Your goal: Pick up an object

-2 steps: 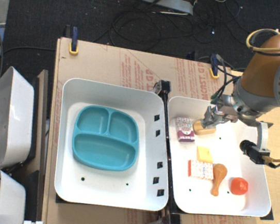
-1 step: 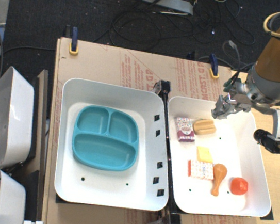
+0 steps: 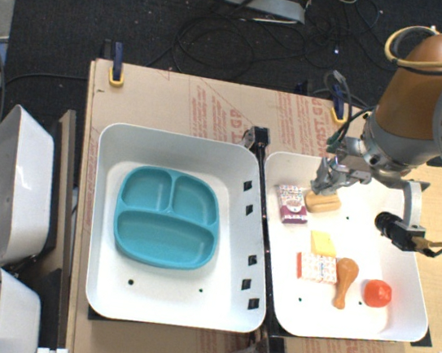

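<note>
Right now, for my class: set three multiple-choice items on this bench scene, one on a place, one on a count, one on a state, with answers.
1. Where is the teal plate?
A. left bin
B. right bin
C. on the bench outside the bins

2. How many compartments does the plate have?
A. two
B. three
C. five

3. How does the gripper stand?
A. raised high over the left bin
B. low in the right bin, at the tan block
C. resting on the tomato

Answers:
1 A, the plate lies in the left bin.
2 B, two small sections above one long one.
3 B, it is down in the right bin, its tip at the block's top edge.
</note>
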`<move>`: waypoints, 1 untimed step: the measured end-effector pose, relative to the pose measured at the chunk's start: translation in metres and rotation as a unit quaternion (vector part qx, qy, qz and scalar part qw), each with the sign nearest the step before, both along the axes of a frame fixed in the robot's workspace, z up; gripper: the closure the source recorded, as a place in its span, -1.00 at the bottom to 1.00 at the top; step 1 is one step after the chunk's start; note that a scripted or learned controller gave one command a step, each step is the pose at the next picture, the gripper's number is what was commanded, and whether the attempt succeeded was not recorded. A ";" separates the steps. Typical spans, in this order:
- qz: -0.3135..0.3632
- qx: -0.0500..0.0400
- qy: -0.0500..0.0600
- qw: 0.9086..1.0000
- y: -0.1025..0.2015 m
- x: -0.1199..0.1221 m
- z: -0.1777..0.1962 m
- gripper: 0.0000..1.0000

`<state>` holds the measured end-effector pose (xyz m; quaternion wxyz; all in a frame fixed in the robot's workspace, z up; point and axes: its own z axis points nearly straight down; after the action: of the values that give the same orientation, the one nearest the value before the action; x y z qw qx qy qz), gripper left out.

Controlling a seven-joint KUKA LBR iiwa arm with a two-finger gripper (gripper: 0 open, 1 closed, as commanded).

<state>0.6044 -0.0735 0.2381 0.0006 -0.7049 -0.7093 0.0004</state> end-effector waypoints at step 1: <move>0.001 0.000 0.001 1.000 0.053 -0.016 -0.012 1.00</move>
<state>0.5883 -0.0201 0.2262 0.0013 -0.7046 -0.7096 0.0005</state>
